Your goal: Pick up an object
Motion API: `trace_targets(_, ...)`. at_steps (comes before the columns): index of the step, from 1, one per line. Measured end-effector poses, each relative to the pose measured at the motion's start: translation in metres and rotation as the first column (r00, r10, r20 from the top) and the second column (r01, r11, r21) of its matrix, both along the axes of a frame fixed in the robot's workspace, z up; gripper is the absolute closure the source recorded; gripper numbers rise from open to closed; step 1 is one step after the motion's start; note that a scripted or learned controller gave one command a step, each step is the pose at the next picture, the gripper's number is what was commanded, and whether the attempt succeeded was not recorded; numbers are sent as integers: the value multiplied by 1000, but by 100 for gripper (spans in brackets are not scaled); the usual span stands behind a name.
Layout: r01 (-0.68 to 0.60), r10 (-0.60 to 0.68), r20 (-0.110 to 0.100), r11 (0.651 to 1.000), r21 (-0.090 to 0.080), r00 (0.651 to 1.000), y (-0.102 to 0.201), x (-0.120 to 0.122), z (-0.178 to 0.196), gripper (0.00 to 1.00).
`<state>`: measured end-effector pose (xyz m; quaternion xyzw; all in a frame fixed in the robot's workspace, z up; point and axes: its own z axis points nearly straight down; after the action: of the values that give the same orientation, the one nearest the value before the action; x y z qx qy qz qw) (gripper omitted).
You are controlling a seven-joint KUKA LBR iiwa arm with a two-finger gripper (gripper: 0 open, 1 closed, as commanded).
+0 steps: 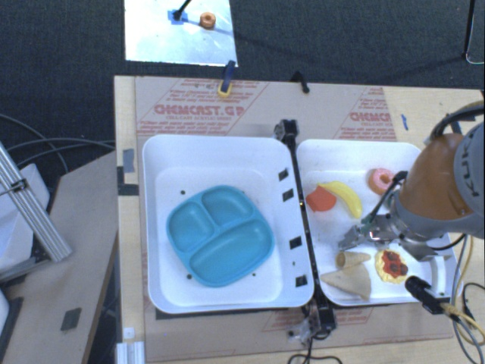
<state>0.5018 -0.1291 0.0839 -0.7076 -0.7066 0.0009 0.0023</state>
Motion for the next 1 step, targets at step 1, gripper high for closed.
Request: trace_targets(1, -10, 10, 8, 1000, 0, 1000, 51, 35, 0, 0)
